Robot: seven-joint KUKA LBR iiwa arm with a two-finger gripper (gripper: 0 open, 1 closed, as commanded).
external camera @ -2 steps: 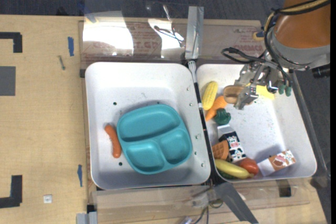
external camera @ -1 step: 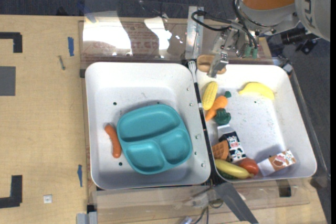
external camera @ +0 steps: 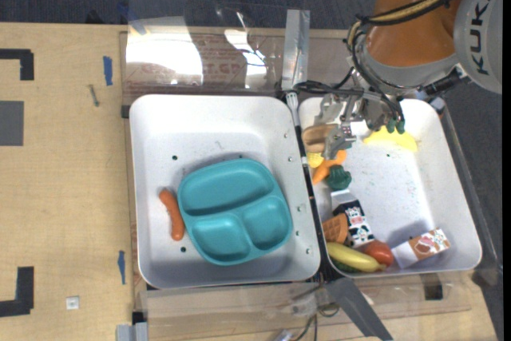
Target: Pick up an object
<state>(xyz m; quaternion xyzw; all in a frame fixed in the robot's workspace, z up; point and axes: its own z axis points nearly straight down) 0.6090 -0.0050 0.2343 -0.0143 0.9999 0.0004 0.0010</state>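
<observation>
Right now a tan, rounded toy, something like a bread roll, is lying in the far left corner of the right bin, against the wall shared with the left bin. It is looking pale brown with a darker top, and its long axis is seeming to run left to right, though part of it is being hidden and neither end is showing as a clear front.

The gripper is hanging just right of the toy, touching or nearly touching it. Whether it is open or closed, and whether it is gripping anything, I cannot tell, as cables and metal parts are crowding that spot. The grey arm, with its orange band, is reaching in from the far right.

Just near of the toy, an orange carrot piece and a green piece are lying together. A yellow item is sitting right of the gripper. Along the near wall a cow-patterned carton, a banana, a red tomato and a small white carton are resting. In the left bin, a teal divided plate is sitting with an orange sausage left of it, lying near to far.
</observation>
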